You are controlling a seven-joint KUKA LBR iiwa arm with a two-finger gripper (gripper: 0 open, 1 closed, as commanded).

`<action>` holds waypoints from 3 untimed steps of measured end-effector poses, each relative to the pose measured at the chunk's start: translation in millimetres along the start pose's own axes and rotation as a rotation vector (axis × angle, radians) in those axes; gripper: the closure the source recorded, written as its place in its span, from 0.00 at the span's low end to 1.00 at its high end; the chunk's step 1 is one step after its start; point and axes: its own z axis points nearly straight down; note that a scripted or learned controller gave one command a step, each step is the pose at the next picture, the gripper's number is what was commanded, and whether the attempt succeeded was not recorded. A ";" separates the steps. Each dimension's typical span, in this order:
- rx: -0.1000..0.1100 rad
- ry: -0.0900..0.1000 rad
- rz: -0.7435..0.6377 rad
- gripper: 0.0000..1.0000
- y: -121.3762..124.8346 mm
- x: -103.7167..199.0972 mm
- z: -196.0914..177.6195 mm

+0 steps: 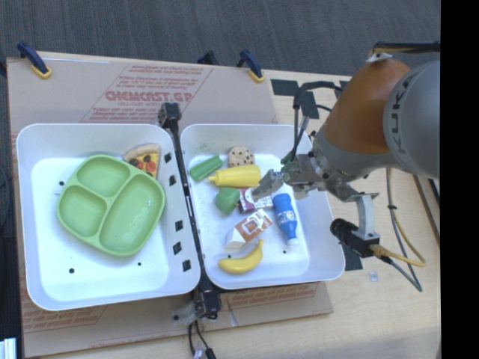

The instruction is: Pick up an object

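The right bin [323,247] holds several toy foods: a yellow mustard bottle [236,176], a cookie [241,156], a long green vegetable [203,168], a smaller green piece [227,200], a dark red packet [246,200], a blue bottle [285,217], a small carton [251,226] and a banana [243,259]. My gripper [266,188] reaches in from the right and hangs low over the middle of this bin. It sits between the mustard bottle and the blue bottle, just above the red packet. Nothing is visibly lifted.
The left bin [45,275] holds a green divided plate [112,204] and a pizza slice [144,159] at its far edge. A black divider [183,200] runs between the bins. Cables and a black fitting [352,238] lie right of the right bin.
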 end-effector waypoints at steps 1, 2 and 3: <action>0.003 0.001 -0.001 0.00 7.4 -39.2 132.3; 0.003 0.000 -0.008 1.00 8.1 -39.5 121.3; -0.007 -0.002 0.000 1.00 109.2 -22.3 -27.4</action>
